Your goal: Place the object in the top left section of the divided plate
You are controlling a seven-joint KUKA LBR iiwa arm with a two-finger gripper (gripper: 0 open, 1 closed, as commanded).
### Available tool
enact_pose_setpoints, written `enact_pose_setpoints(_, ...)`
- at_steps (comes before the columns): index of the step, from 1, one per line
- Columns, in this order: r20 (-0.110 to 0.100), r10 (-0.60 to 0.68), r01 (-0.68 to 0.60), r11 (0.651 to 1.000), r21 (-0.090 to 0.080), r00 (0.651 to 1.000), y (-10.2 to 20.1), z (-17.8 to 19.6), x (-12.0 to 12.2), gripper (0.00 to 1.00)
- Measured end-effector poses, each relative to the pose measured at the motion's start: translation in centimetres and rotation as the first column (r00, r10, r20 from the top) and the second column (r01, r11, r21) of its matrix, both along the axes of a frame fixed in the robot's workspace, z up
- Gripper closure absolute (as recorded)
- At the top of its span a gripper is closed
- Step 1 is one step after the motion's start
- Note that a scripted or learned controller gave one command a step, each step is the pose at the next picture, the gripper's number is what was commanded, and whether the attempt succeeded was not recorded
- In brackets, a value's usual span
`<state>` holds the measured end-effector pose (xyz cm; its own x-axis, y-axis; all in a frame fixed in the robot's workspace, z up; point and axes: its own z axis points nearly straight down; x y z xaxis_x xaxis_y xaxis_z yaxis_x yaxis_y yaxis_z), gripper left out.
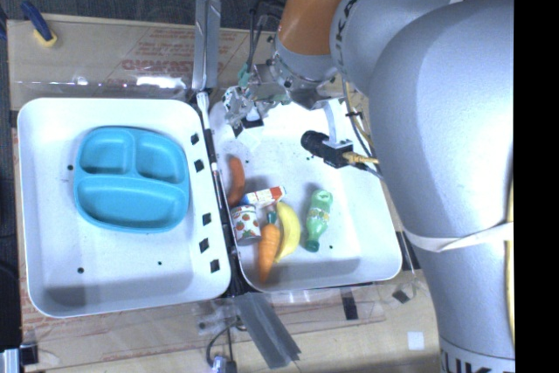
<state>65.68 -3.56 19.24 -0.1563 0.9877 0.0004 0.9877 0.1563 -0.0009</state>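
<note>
Left bin [35, 214]: blue plate [131, 218] sits alone in it, slightly skewed. The top left section [106, 151] is small, with a ridge shared with the section to its right. A release off-centre lands on that ridge or rolls into the neighbouring section.

Raised wall between the bins: any carry has to clear it, and a low path clips the load off.

Right bin [349, 249]: nothing is in the plate, and every candidate object is here, packed in the lower left. The sausage [235, 177] lies right by the wall. Below it, the carton [266, 196] and can [247, 224] touch. The carrot [267, 249] and banana [287, 227] lie against each other, and the green bottle [316, 220] is just beside the banana. Going into that cluster risks grabbing two things or shoving one aside. The sausage is so near the wall that there's little room on that side.

Gripper [243, 107] is at the right bin's top left corner, above the sausage and apart from it. Can't tell if it's open or closed, too cluttered at that spot. Nothing visibly held.

The arm [419, 100] blocks the bin's right side, so anything pushed there is hidden.
</note>
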Motion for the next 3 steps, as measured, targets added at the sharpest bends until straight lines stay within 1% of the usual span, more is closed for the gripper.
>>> enact_pose_setpoints(1,-0.001,0.193,-0.193,0.981,0.000,0.981,8.9,-0.1,-0.1,1.00)
enact_pose_setpoints(2,-0.005,0.247,-0.247,0.969,0.001,0.969,4.3,-0.1,-0.1,1.00)
enact_pose_setpoints(3,-0.004,0.257,-0.257,0.966,0.000,0.966,14.1,-3.7,-3.5,1.00)
